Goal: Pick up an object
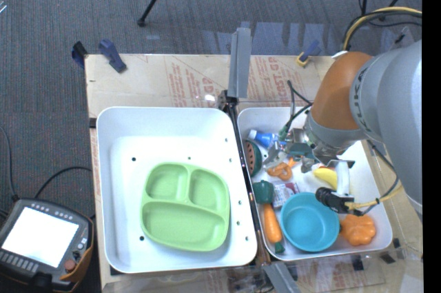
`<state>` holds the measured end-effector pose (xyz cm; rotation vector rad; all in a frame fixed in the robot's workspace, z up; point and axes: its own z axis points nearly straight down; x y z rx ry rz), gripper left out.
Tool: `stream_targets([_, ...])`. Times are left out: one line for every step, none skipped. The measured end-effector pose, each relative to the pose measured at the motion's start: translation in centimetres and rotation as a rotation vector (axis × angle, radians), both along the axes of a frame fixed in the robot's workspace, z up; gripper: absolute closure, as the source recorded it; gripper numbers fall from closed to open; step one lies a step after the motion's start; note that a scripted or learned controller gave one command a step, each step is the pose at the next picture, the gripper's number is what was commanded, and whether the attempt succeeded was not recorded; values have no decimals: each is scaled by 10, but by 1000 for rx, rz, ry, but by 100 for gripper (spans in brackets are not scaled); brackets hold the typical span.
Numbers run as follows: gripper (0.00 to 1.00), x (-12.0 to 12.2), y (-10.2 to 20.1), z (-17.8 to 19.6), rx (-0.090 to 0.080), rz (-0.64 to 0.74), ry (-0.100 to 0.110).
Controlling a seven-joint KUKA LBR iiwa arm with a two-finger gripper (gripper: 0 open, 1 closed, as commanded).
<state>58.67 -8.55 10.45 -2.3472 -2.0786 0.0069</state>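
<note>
The right bin holds a jumble of toys. A blue bowl sits at its front, with an orange carrot to its left and an orange lumpy toy to its right. Further back lie a yellow banana-like piece, a small orange item and a blue and white bottle. My gripper hangs low over the middle of this bin, just above and beside the small orange item. I see nothing held in it.
The left bin holds a green divided plate. A grey upright post stands behind the gap between the bins. Cables trail from the wrist over the right bin. A teach pendant lies on the floor at the lower left.
</note>
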Motion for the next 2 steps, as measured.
stream_targets([0, 57, 0, -18, -2, -135, -3])
stream_targets([100, 57, 1, -8, -3, -128, -2])
